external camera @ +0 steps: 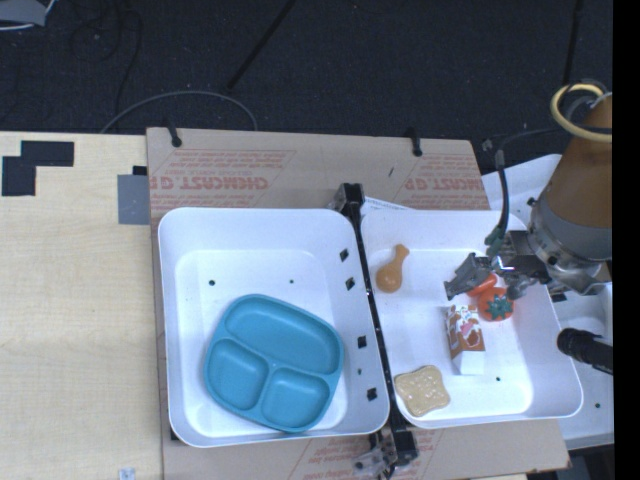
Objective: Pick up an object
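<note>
- White bins sit side by side on the surface (80, 298): the left bin (190, 238) carries a blue divided tray (272, 361).
- In the right bin (540, 393) lie a tan drumstick-shaped toy (391, 269), a small red-and-white carton (465, 335) and a toast-like slice (422, 390).
- Over the right bin's far right part, the tool (488, 286) hangs low on the grey arm (580, 193).
- Just beneath it sits a small orange-red object (493, 303), touching or nearly touching the carton's upper end.
- Whether the tool is open, closed or gripping that object cannot be told from this view.
</note>
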Controlling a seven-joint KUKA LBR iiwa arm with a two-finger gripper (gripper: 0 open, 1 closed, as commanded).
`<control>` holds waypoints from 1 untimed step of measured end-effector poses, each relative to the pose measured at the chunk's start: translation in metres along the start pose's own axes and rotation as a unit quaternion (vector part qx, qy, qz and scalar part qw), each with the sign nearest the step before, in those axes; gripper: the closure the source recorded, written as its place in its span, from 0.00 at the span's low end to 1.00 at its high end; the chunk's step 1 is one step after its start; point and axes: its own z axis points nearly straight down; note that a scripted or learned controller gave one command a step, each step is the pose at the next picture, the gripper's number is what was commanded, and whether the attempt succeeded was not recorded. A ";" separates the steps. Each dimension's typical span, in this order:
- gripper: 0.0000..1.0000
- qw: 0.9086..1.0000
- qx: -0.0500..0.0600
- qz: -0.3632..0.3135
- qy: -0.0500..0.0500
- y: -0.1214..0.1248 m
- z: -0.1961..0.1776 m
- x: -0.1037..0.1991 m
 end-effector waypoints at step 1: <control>0.00 1.000 0.003 0.000 0.000 0.008 0.049 0.002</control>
